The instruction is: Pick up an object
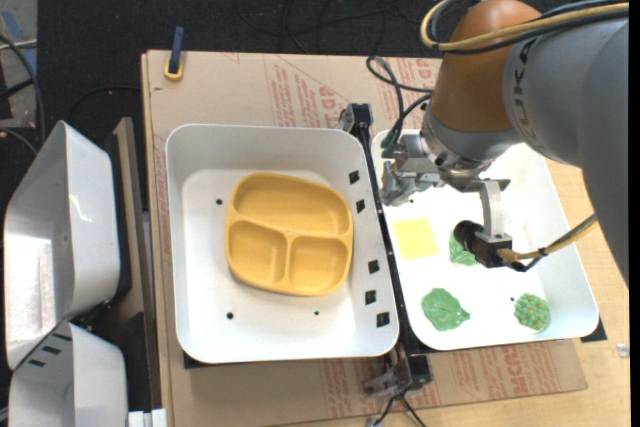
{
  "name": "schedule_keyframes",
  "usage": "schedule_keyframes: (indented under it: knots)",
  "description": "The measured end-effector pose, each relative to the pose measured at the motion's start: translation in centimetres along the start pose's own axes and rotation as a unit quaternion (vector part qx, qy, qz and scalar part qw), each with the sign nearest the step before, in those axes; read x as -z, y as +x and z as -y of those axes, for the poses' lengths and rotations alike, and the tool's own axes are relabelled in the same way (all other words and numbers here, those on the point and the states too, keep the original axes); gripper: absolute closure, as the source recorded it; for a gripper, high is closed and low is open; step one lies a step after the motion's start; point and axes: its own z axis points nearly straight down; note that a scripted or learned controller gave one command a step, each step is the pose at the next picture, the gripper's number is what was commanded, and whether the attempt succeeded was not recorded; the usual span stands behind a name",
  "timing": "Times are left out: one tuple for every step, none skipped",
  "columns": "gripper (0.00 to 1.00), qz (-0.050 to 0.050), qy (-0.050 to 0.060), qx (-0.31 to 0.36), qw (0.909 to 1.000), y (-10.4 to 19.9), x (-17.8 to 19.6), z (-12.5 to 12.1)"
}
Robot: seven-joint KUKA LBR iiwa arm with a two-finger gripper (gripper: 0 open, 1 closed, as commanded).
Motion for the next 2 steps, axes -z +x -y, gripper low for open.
schedule_keyframes:
  knots:
    - [1.0, -0.001, -0.001, 0.001, 1.0, 5.5, 0.8, 1.2]
    - [1.0, 0.0, 0.0, 0.0, 1.0, 10.0, 2.5, 4.1]
